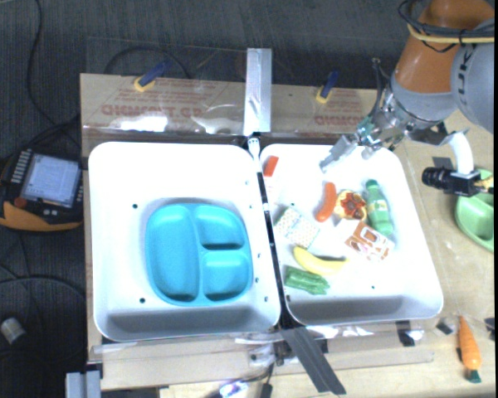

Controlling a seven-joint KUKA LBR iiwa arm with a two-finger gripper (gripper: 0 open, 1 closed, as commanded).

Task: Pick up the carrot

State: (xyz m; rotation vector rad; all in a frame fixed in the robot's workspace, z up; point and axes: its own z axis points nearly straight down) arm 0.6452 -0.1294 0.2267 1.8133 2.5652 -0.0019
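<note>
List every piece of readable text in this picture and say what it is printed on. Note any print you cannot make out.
Nothing reads clearly.
Red lettering on the cardboard sheet behind the bins: blurred, under plastic.
Print on the small red-and-white box in the right bin: too small.
Label on the green bottle: too small.
Screen of the handheld device: unreadable.

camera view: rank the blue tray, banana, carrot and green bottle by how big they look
1. blue divided tray, far the largest.
2. banana.
3. and 4. carrot and green bottle: they look about alike, too close to rank.
</note>
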